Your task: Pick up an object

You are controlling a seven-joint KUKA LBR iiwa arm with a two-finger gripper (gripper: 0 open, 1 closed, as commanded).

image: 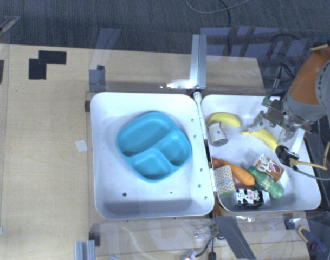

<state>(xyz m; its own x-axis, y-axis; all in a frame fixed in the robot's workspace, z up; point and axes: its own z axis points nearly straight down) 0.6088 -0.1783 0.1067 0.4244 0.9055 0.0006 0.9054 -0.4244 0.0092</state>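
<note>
— What sort of place is this?

— A robotics lab, by the look of it. Two white bins [99, 145] sit bolted side by side on a pale wooden surface [40, 145] with metal brackets [199, 58] at the edges.

— Anything else?

— Loose cables [213, 1] trail over grey carpet [127, 10], black marker patches [45, 63] are stuck on the wood, and an industrial arm [311, 85] reaches in.

Pale wooden surface [40, 161] with two white bins, under a dark carpeted floor [99, 4].
The left bin [105, 199] holds a blue divided plate [153, 145]. Black marks [45, 63] sit upper left; a thin cable [213, 4] loops across the carpet at top.
</note>
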